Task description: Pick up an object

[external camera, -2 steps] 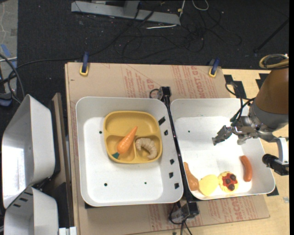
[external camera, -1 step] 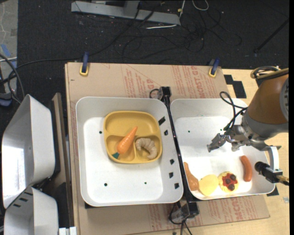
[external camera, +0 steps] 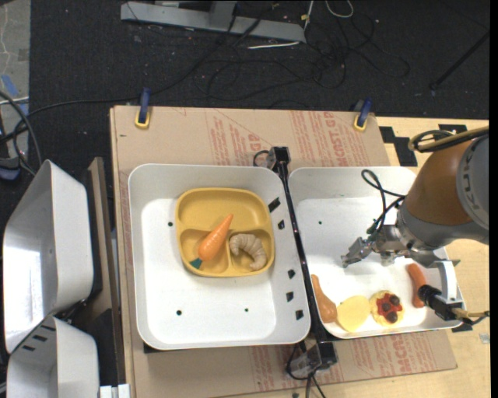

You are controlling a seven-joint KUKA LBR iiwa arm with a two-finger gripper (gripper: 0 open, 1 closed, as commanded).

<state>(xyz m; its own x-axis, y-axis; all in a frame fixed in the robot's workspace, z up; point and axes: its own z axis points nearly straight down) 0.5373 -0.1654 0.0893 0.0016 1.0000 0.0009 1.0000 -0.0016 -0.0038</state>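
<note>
Lower right of frame: yellow disc (external camera: pixel 354 312), berry tart (external camera: pixel 387 307). Gripper (external camera: pixel 356 255) just above, state unclear — cannot tell.

- a dark floor (external camera: pixel 70 54) lies around the bench, speckled with pale flecks.
- black cables (external camera: pixel 233 66) trail across it near the top.
- a grey flat fixture (external camera: pixel 210 19) lies at the top edge.
- a brown board (external camera: pixel 233 132) with red print covers the bench top.
- two yellow clamps (external camera: pixel 142 116) grip its far edge.
- white boxes (external camera: pixel 43 241) stand at the left.
- light is even and bright.
</note>
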